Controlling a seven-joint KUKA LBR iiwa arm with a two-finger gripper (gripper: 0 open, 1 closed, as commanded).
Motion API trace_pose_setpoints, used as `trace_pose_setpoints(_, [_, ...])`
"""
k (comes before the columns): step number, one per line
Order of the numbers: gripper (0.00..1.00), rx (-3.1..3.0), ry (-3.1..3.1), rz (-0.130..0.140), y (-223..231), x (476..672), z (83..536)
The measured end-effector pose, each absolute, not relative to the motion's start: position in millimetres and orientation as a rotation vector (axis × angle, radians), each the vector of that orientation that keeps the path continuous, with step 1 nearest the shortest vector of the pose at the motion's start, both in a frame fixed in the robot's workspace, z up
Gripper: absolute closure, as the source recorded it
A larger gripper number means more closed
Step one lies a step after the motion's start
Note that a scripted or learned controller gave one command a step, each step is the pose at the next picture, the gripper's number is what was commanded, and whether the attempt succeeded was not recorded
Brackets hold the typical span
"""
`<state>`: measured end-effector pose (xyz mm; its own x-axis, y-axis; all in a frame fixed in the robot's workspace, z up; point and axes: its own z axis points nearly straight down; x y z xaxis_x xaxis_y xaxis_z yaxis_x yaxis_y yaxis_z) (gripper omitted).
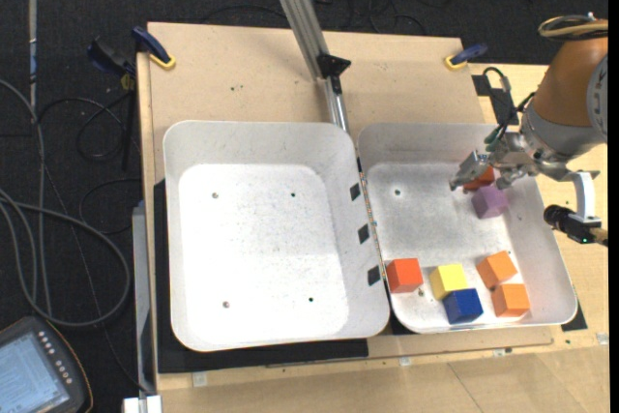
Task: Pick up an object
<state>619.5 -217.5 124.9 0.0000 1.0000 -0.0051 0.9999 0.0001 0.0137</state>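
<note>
Reaching in from the right, the arm [571, 97] had its gripper [481, 175] low over the upper part of the right bin [426, 169]. A purple block [490, 200] sat just under and beside the gripper, touching it or nearly so. Something orange showed right at the gripper, and whether that was part of the tool or a small object could not be told. Nor could I tell if the gripper was released, clenched, or grasping anything; that part was too small and crowded to read.

Judged from this, the task looked about halfway at best. The approach seemed made, with the gripper down at the purple block, but nothing appeared clearly lifted off the bin floor. What remained, as I read it, was a firm grasp and a raise clear of the bin.

The right bin held all the objects. Besides the purple block near its upper right, five blocks lay along its lower edge: an orange block [404, 275] at the left, then a yellow block [449, 280] with a blue block [463, 305] just below it and touching, and two more orange blocks, one [497, 267] above another [511, 300], at the right. The left bin [256, 227] showed only its speckled white floor.
</note>
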Motion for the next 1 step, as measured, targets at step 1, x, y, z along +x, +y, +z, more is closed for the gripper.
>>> trace_pose_setpoints(1, [1.0, 2.208, 2.21, 0.01, -217.9, 620.2, 134.0])
